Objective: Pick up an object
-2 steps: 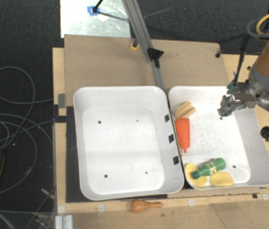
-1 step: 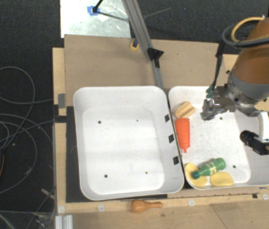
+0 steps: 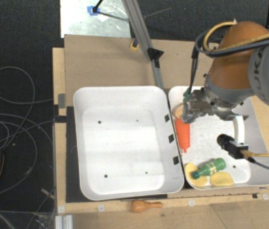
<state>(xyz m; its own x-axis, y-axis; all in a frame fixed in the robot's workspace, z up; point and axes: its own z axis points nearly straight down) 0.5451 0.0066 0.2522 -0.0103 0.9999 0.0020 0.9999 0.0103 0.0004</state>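
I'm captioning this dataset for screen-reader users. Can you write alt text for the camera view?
Seen from above, a grey arm's end effector hangs over the right bin, at the top end of an orange carrot-shaped toy. Nearer the front of that bin lie a green bottle and yellow pieces. The left bin sits alongside.

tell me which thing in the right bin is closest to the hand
The orange carrot-shaped piece, lying lengthwise along the right bin's left wall just under the hand. The green bottle and the yellow pieces sit farther off at the bin's near end.

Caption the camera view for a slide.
Hand hangs above orange carrot in right bin; green bottle near front.
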